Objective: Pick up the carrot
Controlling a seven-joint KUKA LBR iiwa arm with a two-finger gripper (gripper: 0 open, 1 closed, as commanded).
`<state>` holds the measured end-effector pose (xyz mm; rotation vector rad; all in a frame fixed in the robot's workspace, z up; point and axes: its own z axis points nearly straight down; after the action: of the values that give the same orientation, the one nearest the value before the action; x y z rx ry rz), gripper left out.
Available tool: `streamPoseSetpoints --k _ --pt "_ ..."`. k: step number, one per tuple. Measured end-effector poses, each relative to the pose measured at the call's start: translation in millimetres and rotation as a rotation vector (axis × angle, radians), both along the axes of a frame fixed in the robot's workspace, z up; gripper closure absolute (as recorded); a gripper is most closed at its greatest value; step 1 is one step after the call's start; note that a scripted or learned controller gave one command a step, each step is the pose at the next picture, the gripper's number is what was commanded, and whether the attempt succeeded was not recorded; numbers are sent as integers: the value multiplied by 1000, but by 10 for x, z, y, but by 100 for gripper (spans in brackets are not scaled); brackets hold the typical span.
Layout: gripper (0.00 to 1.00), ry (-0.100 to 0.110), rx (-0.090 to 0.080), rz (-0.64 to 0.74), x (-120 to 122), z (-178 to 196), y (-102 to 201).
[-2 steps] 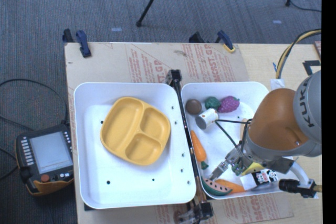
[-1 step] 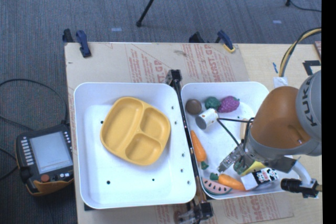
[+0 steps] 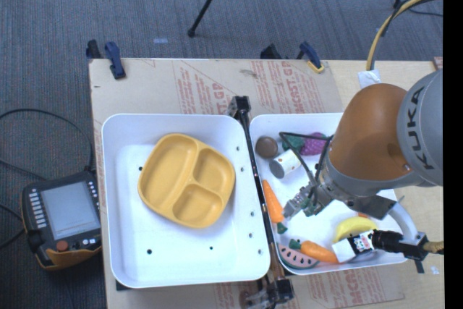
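Observation:
An orange carrot with a green stalk end lies along the left wall of the right bin, pointing front to back. My gripper hangs just to its right, low over the bin floor, open, with nothing between its fingers. A second orange carrot-like piece lies near the bin's front wall, beside a watermelon slice. The arm's orange band covers the middle and right of this bin.
The right bin also holds a brown ball, a white cylinder, purple grapes, a banana and a small white box. A yellow divided plate lies in the left bin.

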<state>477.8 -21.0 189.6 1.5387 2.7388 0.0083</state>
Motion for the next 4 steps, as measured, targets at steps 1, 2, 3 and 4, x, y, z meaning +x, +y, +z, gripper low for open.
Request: streamPoseSetpoints --k 1,2,3,4 --pt "0 9 -3 -4 -22 -35 -29" --pt "100 13 -2 -4 -18 48 -28" --pt "0 14 -2 -6 -19 46 -30" --pt "0 13 -2 -87 -33 -42 -65"
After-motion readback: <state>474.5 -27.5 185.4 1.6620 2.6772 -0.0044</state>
